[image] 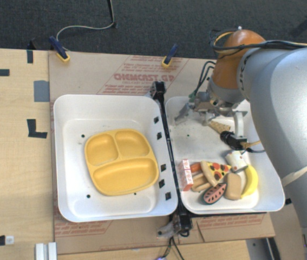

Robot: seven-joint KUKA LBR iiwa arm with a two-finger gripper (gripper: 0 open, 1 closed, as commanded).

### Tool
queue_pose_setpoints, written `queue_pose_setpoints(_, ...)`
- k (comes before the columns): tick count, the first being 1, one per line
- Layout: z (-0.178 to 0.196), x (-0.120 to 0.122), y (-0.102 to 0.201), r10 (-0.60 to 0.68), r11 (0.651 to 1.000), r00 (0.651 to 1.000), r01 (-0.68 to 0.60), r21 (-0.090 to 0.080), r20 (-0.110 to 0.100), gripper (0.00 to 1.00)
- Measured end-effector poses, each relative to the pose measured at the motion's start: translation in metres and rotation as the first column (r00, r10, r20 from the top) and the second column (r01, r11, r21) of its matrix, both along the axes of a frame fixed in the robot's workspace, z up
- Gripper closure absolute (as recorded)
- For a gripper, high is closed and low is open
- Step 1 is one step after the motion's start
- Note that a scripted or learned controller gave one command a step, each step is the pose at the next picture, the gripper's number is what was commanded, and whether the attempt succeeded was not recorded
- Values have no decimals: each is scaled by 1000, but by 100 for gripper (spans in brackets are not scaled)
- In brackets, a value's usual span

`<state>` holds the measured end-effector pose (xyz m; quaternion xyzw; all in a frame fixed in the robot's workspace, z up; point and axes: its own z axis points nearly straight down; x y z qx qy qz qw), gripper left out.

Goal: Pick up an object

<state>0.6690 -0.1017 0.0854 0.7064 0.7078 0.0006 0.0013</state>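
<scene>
Overhead view of the bench (12, 161), covered in part by brown cardboard, with two shallow white plastic bins side by side. The left white bin (66, 145) carries a yellow moulded plastic tray with three compartments (122, 161), lying flat near the bin's middle. The right white bin (196, 145) holds the candidate objects, gathered along its near edge: a red-and-white striped packet (185, 173), a toy pizza slice with red dots (216, 171), a tan toy sausage (199, 184), a dark oval piece with a pink centre (214, 195), a brown rounded toy loaf (233, 187) and a yellow toy banana (250, 181). These pieces touch or overlap one another.

The grey arm with its orange band (232, 64) enters from the right. Its claw (196, 110) sits low over the far part of the right bin, well apart from the pile. Nothing is visible between its fingers, and whether they are spread or closed cannot be told from this angle.

Judged progress: early. No object is lifted; every piece rests in the bin. Approach, closure on one item and lift all remain.
</scene>
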Motion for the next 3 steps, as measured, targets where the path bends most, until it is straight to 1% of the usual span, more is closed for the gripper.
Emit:
queue_pose_setpoints(1,1,-53,3,-2,1000,1000,2,-1,-1,0)
queue_pose_setpoints(2,0,0,-9,0,1000,1000,0,0,1,0)
queue_pose_setpoints(3,1,0,-33,0,1000,1000,0,-2,0,0)
